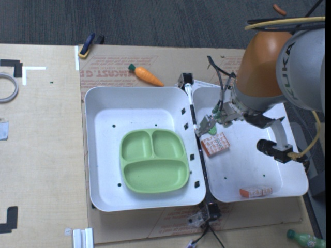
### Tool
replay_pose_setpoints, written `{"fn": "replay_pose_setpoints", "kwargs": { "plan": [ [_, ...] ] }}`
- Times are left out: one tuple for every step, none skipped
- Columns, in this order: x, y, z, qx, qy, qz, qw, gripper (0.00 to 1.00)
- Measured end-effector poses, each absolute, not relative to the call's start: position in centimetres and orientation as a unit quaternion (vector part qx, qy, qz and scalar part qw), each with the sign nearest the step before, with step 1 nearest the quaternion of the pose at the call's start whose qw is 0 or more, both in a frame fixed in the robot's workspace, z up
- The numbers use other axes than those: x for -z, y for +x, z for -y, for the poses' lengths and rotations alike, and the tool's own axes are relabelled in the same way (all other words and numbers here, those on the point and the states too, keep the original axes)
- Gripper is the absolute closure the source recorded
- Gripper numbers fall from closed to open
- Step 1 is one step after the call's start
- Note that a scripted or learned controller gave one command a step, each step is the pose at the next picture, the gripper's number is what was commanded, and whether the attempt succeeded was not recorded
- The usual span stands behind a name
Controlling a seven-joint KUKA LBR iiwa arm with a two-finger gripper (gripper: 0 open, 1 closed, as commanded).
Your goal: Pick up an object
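With its jaws' state impossible to tell, the gripper [208, 125] hovers at the red-and-white packet's [215, 144] eleven o'clock corner, risking an off-centre pinch against the right bin's [289, 186] wall.

1. Pretty clearly a robotics lab or test cell, not anyone's home or kitchen.
2. The big giveaway is the industrial arm [274, 66], grey with an orange band, with loose cables [289, 22] running over it.
3. Two shallow white bins [98, 149] sit side by side on a sheet of cardboard [119, 63] laid over the bench, very much a makeshift rig.
4. The items are toy stuff: a plastic carrot [146, 75] and a green divided plate [153, 160].
5. Black tape marks [10, 218] are stuck on the bench top [41, 154], and the floor [155, 9] beyond is dark carpet.
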State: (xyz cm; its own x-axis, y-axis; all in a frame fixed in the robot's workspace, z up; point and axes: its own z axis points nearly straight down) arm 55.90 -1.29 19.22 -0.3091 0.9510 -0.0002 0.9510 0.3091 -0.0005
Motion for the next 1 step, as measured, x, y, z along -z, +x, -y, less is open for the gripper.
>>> {"fn": "replay_pose_setpoints", "kwargs": {
  "plan": [
    [-19.22, 61.10, 4.71, -0.0002, -0.575, 0.818, -0.001, 0.00]
  ]
}}
